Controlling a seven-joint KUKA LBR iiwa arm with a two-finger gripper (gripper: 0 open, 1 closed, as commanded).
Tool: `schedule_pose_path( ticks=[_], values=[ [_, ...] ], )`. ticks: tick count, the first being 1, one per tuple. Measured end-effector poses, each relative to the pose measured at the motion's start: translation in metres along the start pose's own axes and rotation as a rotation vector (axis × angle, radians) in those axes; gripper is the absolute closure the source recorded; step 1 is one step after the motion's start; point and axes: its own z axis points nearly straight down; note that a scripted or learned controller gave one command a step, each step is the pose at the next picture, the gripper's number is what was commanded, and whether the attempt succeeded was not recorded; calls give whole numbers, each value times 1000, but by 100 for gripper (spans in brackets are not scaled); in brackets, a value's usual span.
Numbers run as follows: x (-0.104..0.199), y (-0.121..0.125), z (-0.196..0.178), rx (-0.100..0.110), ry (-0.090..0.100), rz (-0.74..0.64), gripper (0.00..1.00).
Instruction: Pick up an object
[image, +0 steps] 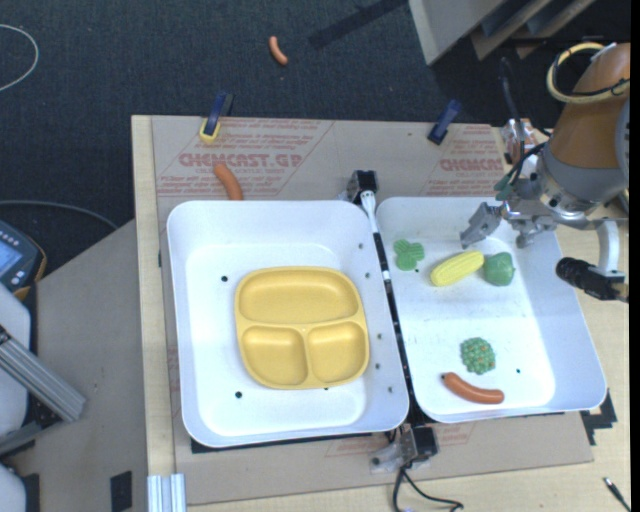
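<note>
Sausage (472, 389) lies nearest in the right bin (560, 350), then broccoli (477, 354), corn (456, 268) between two green pieces. Gripper (503, 226) hovers open, empty, above. Yellow tray (300, 326) fills the left bin (200, 300); dark floor (100, 60) beyond.

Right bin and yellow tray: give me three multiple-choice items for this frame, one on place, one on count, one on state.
1. Where is the yellow tray?
A. left bin
B. right bin
C. on the cardboard

2. How many toy foods lie in the right bin?
A. three
B. five
C. seven

3. What is the hand doing?
A. gripping the corn
B. pressing on the tray
C. hanging above the bin's far end

Answers: 1 A, the tray sits in the left bin. 2 B, two sprigs, corn, a broccoli and a sausage. 3 C, nothing shows between its fingers.
</note>
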Motion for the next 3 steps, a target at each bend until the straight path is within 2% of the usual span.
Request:
schedule_pose_path(
  ticks=[1, 2, 3],
  values=[
    [-4, 7, 59, 0, 0, 0, 0],
    [-3, 6, 93, -1, 0, 0, 0],
    [-3, 8, 80, -7, -2, 0, 100]
  ],
)
